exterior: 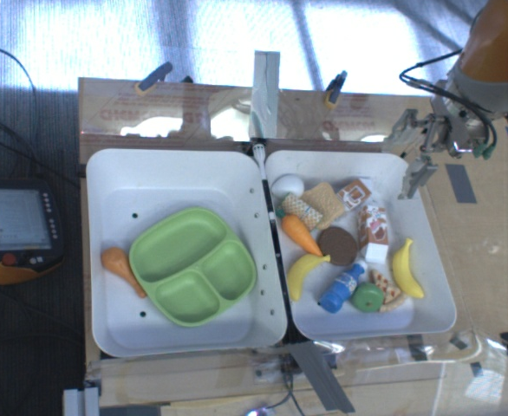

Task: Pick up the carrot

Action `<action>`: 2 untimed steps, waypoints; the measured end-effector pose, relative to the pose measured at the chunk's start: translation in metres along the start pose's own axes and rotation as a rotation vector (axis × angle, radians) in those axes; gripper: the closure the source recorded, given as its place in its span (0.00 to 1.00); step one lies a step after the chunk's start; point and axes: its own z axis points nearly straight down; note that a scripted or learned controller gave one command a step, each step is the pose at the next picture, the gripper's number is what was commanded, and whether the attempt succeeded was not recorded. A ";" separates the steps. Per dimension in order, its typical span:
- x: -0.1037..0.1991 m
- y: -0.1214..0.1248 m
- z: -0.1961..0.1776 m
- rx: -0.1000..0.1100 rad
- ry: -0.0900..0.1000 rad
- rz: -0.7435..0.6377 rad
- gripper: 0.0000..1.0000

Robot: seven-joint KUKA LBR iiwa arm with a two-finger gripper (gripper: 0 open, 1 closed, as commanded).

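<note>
- Our gripper [420,159] hangs by the right bin's [433,258] far corner, jaws released, holding nothing
- The carrot [300,233] lies wedged among cracker [324,199], cookie [338,245] and banana [303,272]; we risk grabbing neighbours

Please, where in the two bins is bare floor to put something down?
The left bin has bare white floor behind the green divided plate, along its far wall, and a strip in front of the plate. The right bin is crowded: carrot, bananas, bottle and snacks cover most of it.
</note>
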 end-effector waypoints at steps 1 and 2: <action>0.068 0.058 0.109 -0.004 0.010 -0.053 0.00; 0.069 0.088 0.168 0.001 -0.002 -0.155 0.00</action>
